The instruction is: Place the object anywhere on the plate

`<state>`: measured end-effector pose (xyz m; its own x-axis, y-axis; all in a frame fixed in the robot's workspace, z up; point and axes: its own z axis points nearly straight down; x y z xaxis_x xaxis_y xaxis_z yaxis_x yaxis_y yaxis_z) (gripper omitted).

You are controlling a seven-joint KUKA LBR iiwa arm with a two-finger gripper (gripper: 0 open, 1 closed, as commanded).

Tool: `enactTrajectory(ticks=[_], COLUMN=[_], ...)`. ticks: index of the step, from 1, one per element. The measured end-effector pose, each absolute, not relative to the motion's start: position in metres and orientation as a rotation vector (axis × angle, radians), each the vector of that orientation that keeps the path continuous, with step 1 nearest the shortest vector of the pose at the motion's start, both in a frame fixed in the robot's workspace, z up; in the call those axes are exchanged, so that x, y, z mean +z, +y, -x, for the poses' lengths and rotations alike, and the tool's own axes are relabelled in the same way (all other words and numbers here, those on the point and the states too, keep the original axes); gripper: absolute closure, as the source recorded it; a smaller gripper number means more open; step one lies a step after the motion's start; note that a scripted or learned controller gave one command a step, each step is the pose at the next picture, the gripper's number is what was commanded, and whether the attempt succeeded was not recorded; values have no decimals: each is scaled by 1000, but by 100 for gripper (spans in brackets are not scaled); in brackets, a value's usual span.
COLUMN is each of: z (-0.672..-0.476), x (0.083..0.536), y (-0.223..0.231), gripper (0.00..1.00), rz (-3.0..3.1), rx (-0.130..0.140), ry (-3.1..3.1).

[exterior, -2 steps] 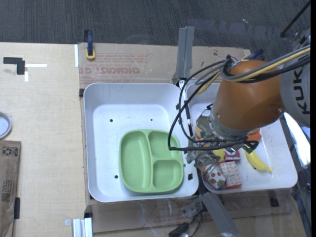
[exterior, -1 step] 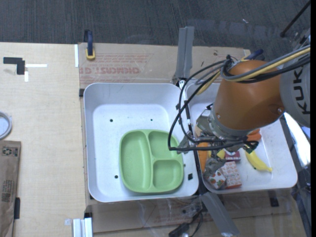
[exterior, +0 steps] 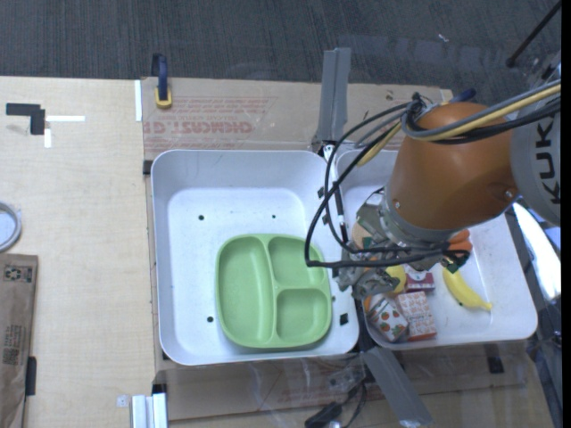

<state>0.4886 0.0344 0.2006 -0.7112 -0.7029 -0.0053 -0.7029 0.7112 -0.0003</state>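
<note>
Nothing has landed on the plate (exterior: 273, 291) so far, so I'd call this one barely started. It's a green plate with three sections, sitting in the left bin (exterior: 178, 239), and every section looks bare. All the stuff is over in the right bin (exterior: 517, 324): a banana (exterior: 466, 291) toward the far right side, a small red and white carton (exterior: 416, 315) near the front wall, a strawberry-looking packet (exterior: 385, 317) just beside it, plus something orange (exterior: 459, 239) peeking out from under the arm. The task doesn't say which object is meant, so any of those could be the one, honestly can't tell which. The arm (exterior: 455, 163) reaches over the right bin with its big orange band blocking most of the view, and the gripper (exterior: 373, 275) hangs low over the pile near the wall between the two bins. Whether it's grabbing anything, or even touching the pile, I can't tell, since the wrist and a tangle of black cables (exterior: 330, 212) cover that spot. So what's left, as far as I can judge: get a solid hold on one item, lift it clear of the bin wall, carry it left, and set it down anywhere on the green plate. Basically the whole job.
</note>
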Motion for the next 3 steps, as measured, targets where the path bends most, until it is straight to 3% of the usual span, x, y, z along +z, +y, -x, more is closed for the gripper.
enactTrajectory(ticks=[1, 2, 3], z=[-487, -536, -506], x=[133, 192, 191], y=[115, 91, 73], gripper=[100, 100, 100], rz=[1542, 1761, 1994], rx=[4, 3, 3], ry=[2737, 2598, 2425])
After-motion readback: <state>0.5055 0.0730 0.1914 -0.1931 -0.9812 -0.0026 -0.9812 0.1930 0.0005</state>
